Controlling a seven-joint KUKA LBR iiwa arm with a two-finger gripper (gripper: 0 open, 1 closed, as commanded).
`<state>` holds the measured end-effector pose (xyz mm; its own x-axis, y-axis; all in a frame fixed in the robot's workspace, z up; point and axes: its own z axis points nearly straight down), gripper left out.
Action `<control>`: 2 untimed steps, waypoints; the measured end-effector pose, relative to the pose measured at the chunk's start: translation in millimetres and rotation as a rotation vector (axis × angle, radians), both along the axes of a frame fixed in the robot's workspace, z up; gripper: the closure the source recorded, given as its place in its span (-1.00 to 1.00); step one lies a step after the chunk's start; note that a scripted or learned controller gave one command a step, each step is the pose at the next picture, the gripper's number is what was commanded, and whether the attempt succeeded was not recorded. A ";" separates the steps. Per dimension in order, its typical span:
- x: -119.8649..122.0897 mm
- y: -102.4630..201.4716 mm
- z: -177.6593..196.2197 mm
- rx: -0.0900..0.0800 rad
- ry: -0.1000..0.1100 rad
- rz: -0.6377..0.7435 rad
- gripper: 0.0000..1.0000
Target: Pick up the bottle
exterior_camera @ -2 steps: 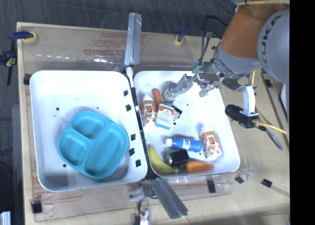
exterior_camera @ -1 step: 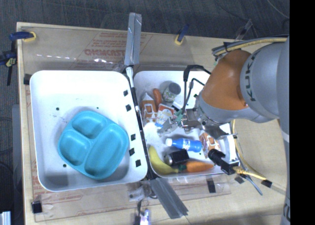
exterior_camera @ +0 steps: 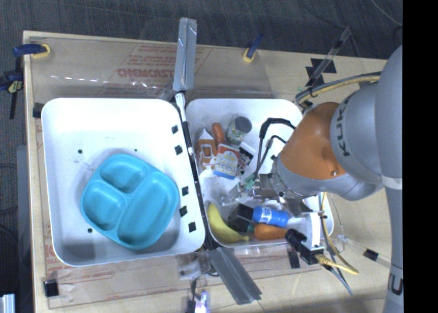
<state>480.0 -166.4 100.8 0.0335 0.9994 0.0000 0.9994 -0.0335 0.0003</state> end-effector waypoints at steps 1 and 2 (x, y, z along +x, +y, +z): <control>-3.6 -40.4 7.1 0.000 0.003 -0.057 -1.00; -3.2 -40.0 -8.8 0.001 0.002 -0.326 -1.00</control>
